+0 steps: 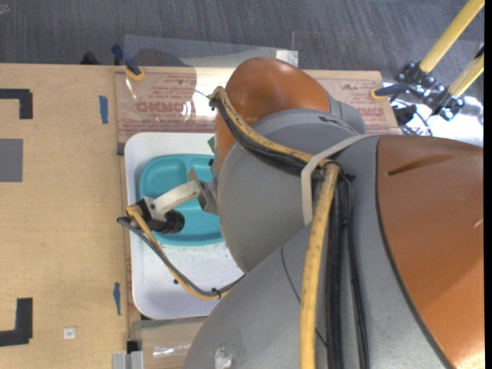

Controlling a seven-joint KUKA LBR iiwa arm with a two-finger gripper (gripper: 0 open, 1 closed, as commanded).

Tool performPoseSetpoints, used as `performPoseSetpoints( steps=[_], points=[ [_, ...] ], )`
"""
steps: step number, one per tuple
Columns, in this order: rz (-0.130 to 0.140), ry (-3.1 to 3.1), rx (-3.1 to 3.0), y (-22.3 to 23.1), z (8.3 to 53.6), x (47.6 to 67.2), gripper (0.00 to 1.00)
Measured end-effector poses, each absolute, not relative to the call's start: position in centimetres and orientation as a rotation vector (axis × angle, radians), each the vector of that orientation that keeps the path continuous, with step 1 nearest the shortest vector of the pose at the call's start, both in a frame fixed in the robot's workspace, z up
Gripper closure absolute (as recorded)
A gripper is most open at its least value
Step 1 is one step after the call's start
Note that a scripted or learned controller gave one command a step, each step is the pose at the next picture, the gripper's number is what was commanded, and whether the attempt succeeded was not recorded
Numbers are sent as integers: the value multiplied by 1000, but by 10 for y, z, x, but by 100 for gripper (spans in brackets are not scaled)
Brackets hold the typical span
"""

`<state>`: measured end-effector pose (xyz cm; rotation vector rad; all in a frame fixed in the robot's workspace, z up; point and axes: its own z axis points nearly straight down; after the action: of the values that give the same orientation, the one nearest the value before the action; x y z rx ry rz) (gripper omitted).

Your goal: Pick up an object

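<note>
A teal sectioned tray (171, 177) lies in the left white bin (146, 283), in its upper half. The grey and orange arm reaches in from the right and covers the tray's right side. The gripper (206, 194) hangs over the tray's right part, mostly hidden under the arm's wrist. Nothing shows between its fingers from this angle.
The arm's bulk hides the right bin and most of the bench's right side. A wooden board (58, 206) with black corner marks lies left of the bin. Yellow tripod legs (453, 29) stand at the upper right.
</note>
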<state>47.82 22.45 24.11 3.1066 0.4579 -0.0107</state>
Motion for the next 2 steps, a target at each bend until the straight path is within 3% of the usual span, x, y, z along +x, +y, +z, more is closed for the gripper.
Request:
performPoseSetpoints(
  steps=[1,2],
  points=[
    [17,353,3132,217,422,483,100],
    [-13,349,3118,151,291,479,100]
  ],
)
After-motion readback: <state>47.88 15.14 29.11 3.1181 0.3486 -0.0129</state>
